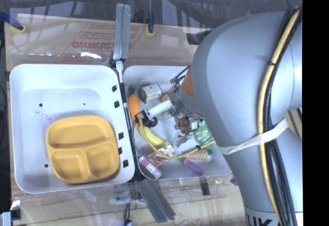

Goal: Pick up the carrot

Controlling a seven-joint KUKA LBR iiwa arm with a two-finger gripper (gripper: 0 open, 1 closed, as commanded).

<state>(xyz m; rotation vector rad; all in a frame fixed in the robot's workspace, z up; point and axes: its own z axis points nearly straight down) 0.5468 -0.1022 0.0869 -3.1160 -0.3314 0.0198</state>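
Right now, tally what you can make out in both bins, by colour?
Yellow: 2, divided tray in the left bin, banana in the right bin
Orange: 1, carrot
Green: 1, bottle
Purple: 1, marker
Total: 5, other small clutter unclear.

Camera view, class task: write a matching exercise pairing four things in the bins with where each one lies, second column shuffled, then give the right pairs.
Things:
1. yellow divided tray
2. carrot
3. banana
4. green bottle

Places:
A. right bin, against its left wall
B. left bin
C. right bin, close beside the grey arm
D. right bin, just below the carrot, running down toward the front

Pairs: 1-B, 2-A, 3-D, 4-C
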